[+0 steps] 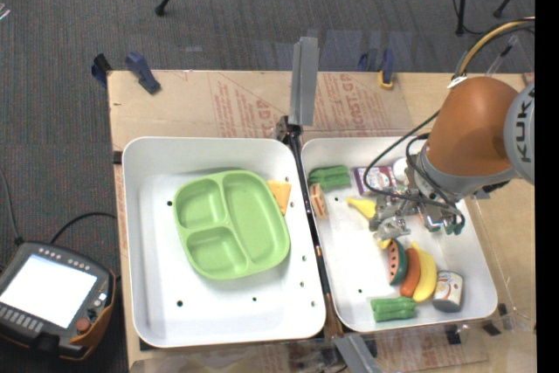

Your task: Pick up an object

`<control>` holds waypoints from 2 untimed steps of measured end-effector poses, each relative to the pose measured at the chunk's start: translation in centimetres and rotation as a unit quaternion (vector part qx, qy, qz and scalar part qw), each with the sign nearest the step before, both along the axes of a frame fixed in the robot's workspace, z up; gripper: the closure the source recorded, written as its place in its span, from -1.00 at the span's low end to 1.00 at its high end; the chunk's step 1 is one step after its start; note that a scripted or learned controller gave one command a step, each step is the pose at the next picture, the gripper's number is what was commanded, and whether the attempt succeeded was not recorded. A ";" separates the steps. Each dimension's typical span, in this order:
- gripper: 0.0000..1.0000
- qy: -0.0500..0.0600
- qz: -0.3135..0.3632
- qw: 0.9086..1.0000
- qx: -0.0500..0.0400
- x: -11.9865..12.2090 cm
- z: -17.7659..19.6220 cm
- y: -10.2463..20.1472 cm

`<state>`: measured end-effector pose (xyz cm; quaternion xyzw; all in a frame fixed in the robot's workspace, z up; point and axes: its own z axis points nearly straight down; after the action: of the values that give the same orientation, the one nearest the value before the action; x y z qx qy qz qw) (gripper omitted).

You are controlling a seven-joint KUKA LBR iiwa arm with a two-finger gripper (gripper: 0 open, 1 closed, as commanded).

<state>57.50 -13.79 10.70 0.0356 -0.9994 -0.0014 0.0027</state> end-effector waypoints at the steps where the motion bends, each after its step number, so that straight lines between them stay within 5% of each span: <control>1: -1.00 -0.003 0.000 1.000 -0.001 0.2 0.3 0.0; 2: -1.00 -0.001 -0.055 0.998 0.000 -4.4 -2.1 2.3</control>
<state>53.15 -11.45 8.59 -0.0193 -0.9998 -0.0012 0.0012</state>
